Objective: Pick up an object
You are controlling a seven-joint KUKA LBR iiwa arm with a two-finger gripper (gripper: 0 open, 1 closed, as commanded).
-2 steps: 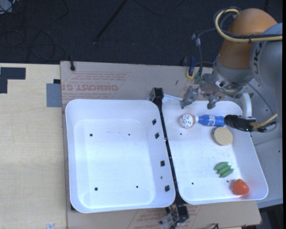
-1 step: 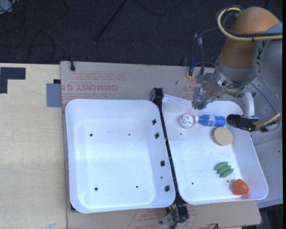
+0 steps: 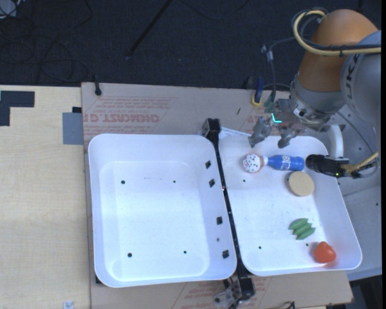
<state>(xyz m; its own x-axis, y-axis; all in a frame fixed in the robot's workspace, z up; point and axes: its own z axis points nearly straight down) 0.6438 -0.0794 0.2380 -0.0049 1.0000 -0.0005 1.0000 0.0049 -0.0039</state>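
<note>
You see the gripper in the upper right part of the frame, above the far edge of the right bin. Its two fingers point down and stand a little apart, and nothing is between them, so the pincer holds no object. The grey arm with the orange band comes in from the right edge, and cables run around the wrist.

The objects to pick all lie in the right bin. Just below the gripper, near the far wall, there is a small white ball with dark dots. Beside it, toward the right, lies a blue bottle on its side, close to the ball; you cannot tell if they touch. A round beige disc lies a little lower and to the right of the bottle. Farther down in the frame is a green pod-shaped piece, and near the lower right corner of the bin rests a red-orange rounded object.

The left bin sits beside the right one, and a row of black clips runs down where the two bins meet. Both bins stand on a cardboard sheet with red print, and a light wooden surface takes the left part of the frame.
</note>
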